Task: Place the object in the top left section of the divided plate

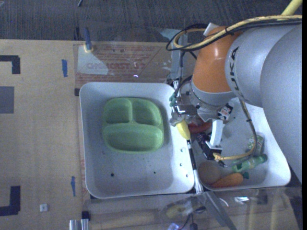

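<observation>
We see the claw (183,123) low over the seam between the two bins, with a small yellow object (183,129) right at its tip; whether it is clenched on that piece or released, we cannot tell, since the wrist hides the contact. The green divided plate (133,124) sits in the left bin (96,176), well apart from the yellow object. To do this step well, we judge that we first need a sure grip, then a lift high enough to clear the bin walls, then travel left to the plate's top left section (117,110). An orange carrot-like item (230,179) lies in the right bin (276,171).
</observation>
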